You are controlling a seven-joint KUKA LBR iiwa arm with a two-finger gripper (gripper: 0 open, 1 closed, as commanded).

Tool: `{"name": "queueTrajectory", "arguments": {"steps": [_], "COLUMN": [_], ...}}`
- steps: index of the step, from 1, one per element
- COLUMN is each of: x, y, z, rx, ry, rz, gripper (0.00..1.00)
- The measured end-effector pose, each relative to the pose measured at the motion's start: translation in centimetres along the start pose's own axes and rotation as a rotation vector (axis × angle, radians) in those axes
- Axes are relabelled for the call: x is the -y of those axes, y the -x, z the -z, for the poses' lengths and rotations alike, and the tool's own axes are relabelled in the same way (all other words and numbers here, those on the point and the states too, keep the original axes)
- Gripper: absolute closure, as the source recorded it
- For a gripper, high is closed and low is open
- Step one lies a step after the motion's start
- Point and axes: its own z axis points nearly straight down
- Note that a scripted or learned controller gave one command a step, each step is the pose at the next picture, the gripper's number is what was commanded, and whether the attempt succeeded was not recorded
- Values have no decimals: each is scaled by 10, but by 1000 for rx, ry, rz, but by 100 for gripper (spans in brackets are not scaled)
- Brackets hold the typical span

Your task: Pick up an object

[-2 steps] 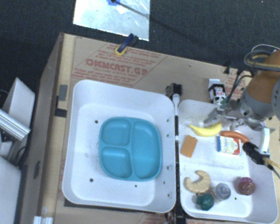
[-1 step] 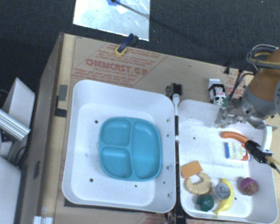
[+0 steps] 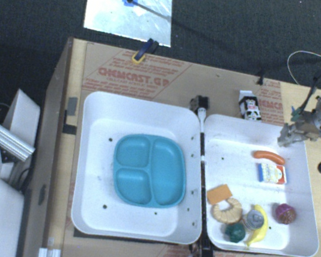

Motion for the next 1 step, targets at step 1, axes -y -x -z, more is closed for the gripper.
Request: {"name": "queueTrajectory", "arguments": {"steps": [1], "x": [0], "y": [-1], "z": [-1], "rx": [-2], "ry": [-2], "rz": [1], "gripper": [0]}}
